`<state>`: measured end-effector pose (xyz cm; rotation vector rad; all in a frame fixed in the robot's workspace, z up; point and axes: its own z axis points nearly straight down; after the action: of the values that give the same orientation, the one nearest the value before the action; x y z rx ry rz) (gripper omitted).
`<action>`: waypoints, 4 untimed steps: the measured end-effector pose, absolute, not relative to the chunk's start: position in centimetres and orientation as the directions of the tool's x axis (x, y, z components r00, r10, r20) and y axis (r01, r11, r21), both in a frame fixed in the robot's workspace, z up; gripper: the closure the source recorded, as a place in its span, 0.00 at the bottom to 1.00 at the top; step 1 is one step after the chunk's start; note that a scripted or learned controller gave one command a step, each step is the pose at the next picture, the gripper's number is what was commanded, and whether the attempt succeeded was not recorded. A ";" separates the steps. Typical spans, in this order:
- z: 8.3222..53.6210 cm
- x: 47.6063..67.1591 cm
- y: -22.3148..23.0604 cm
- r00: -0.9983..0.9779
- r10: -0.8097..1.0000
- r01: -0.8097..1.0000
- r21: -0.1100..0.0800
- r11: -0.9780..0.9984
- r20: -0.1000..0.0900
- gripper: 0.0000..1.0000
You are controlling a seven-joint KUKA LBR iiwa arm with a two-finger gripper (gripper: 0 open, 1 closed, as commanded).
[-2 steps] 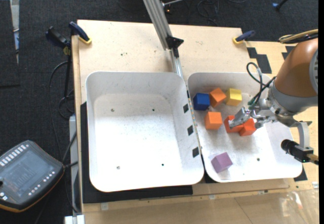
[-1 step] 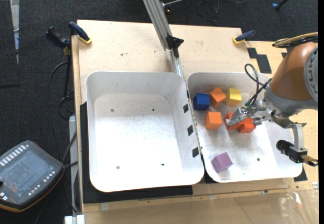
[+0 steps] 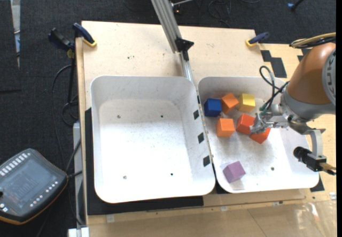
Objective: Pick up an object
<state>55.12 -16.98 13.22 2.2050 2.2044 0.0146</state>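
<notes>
- Bench (image 3: 139,48): a pale wooden board bearing two shallow white bins side by side, with clamps at its far corners.
- Left bin (image 3: 101,139): its white floor shows only dark specks.
- Right bin (image 3: 299,177): it holds a group of small blocks in its far half and one block apart near its front.
- Blue cube (image 3: 212,106): at the left of the group, close to the wall between the bins.
- Orange cubes: one (image 3: 230,102) just right of the blue cube, one (image 3: 225,127) in front of them.
- Yellow cube (image 3: 247,102): at the far right of the group.
- Red-orange cubes: one (image 3: 245,122) beside the front orange cube, another (image 3: 260,135) just right of it, directly under the gripper.
- Purple cube (image 3: 233,171): alone, well apart from the group, toward the front of the right bin.
- Arm (image 3: 315,78): grey with an orange band, reaching in from the right.
- Gripper (image 3: 263,123): low over the red-orange cubes; whether it is released or clenched cannot be told, and no cube is seen lifted.
- Handheld control unit (image 3: 26,185): on the dark floor, left of the bench.
</notes>
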 end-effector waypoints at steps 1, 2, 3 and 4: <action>17.8 54.7 -17.6 0.000 1.000 1.000 0.004 0.000 -0.002 1.00; 22.9 55.4 -16.8 -0.004 1.000 1.000 0.008 0.004 -0.003 1.00; 27.2 55.5 -16.8 -0.003 1.000 1.000 0.007 0.003 -0.003 1.00; 26.1 57.0 -10.7 -0.009 1.000 1.000 0.000 0.009 0.002 1.00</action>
<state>57.01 -10.70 26.12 2.2124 2.2319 0.0020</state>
